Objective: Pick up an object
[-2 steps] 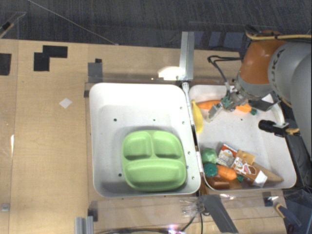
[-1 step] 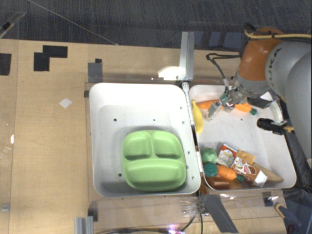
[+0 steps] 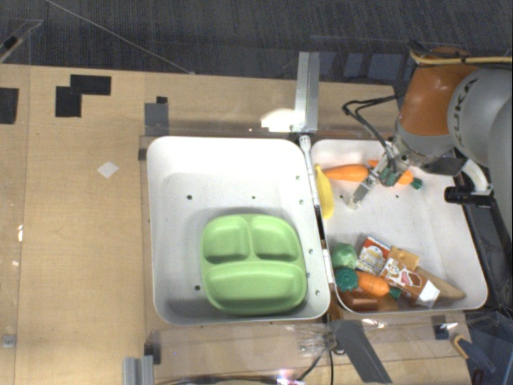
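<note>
Green divided tray (image 3: pixel 253 265) in white left bin (image 3: pixel 172 215), orange carrot (image 3: pixel 346 172) and yellow banana (image 3: pixel 324 192) in white right bin (image 3: pixel 449 239), tan worktop (image 3: pixel 72 239).

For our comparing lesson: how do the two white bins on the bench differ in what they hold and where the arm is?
The left bin holds one green divided tray; the right bin holds many small items, including a carrot and a snack packet. The gripper is over the right bin, not the left. Both are shallow, white and side by side.
</note>
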`<move>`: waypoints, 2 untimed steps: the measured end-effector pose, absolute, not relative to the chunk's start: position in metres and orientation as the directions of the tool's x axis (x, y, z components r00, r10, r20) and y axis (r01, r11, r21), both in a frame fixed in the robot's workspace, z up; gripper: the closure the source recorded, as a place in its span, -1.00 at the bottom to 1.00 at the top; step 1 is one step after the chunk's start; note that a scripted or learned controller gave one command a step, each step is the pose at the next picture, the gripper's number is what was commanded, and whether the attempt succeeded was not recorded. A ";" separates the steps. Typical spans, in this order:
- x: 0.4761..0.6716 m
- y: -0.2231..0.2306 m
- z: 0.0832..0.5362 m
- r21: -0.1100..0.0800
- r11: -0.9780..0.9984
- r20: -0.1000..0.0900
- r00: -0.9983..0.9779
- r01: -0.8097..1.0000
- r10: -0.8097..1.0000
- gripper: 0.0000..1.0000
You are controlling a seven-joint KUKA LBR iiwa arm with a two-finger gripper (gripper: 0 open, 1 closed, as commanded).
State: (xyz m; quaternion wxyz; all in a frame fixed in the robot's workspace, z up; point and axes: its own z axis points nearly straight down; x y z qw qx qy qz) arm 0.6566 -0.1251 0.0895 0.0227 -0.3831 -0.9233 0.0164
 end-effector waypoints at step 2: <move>0.650 -0.117 0.090 -0.032 0.696 0.013 -0.695 0.718 0.718 -1.00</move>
